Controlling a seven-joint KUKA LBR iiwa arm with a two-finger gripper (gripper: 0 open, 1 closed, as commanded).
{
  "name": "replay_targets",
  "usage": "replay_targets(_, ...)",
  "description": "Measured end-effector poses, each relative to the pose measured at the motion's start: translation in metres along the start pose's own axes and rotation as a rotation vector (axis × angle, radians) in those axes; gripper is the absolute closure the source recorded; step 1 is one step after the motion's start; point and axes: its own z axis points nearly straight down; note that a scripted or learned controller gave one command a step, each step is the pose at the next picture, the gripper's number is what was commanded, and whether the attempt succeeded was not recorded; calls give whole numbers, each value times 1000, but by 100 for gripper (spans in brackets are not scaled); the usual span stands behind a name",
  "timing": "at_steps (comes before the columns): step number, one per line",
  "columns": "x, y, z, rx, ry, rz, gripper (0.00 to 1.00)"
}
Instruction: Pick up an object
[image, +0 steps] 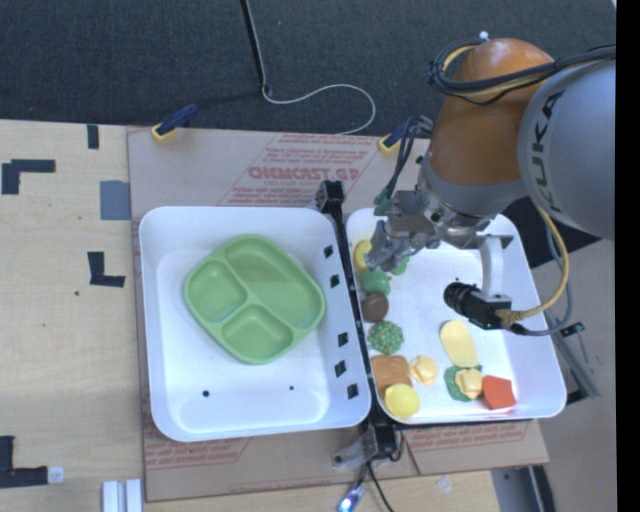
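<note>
Right now the grey arm's two-finger gripper is low over the far-left corner of the right-hand shallow white bin, among a cluster of small toy foods. Whether its claw is apart or together I cannot tell; the wrist hides the tips.

Directly beneath it lie a small green leafy piece and a yellow piece against the bin's left wall. Just nearer sit a green-brown rounded piece, a brown ball, a green knobbly broccoli-like piece, an orange block and a yellow round lemon-like piece, forming a row running near to far along that wall.

The likeliest target, I judge, is the leafy piece. It looks like light, hollow moulded plastic: stiff, smooth and apt to skid or pop out of a pinch. Its outline is too hidden to give a long axis. A hold across its narrowest width, well down on the body, seems safest, though the wall and neighbours crowd one side.

The left-hand white bin holds a pale green divided plastic plate.
</note>
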Motion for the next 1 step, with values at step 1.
replay_targets(1,0,-1,-4,-4,1,-1,0)
